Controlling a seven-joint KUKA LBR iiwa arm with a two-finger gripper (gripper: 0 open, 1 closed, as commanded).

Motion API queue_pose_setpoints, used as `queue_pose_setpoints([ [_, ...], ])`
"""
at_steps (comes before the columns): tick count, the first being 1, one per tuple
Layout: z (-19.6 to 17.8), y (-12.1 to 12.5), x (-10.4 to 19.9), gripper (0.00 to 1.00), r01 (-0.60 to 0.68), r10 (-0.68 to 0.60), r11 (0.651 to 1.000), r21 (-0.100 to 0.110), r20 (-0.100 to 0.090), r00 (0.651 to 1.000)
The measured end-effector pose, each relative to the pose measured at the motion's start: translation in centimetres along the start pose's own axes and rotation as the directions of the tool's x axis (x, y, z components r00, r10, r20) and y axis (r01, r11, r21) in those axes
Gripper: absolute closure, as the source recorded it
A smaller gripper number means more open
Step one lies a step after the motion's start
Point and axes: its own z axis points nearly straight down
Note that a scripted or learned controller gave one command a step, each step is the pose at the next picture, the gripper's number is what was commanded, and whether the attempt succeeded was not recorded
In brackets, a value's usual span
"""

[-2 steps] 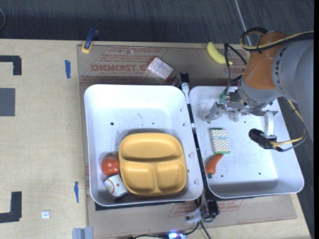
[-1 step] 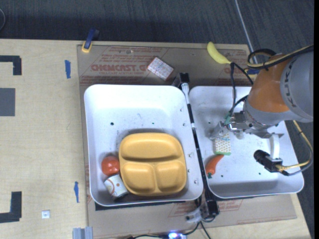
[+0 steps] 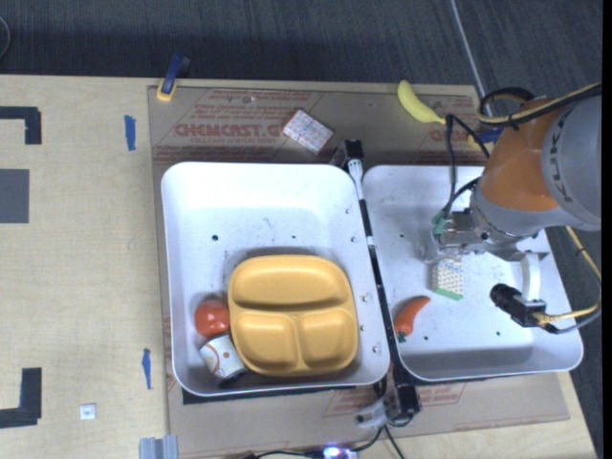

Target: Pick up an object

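Smooth yellow three-compartment tray (image 3: 290,312)

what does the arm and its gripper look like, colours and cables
The arm is a thick, rounded grey body with an orange band above the wrist. Yellow and black cables loop around it. The gripper is a small grey metal block with green bits, and a black fitting with a yellow lead hangs nearby.
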Motion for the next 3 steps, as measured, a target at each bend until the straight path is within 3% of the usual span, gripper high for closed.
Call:
queue_pose_setpoints([
  [1, -8.8, -7.1, 6.6, 1.0, 0.003, -0.003, 1.0, 0.009, -0.003, 1.0],
  [2, -9.7, -1.7, 8.3, 1.0, 0.003, -0.003, 1.0, 0.006, -0.001, 1.0],
  [3, -14.7, -7.4, 6.9, 1.0, 0.001, -0.001, 1.0, 0.008, -0.002, 1.0],
])
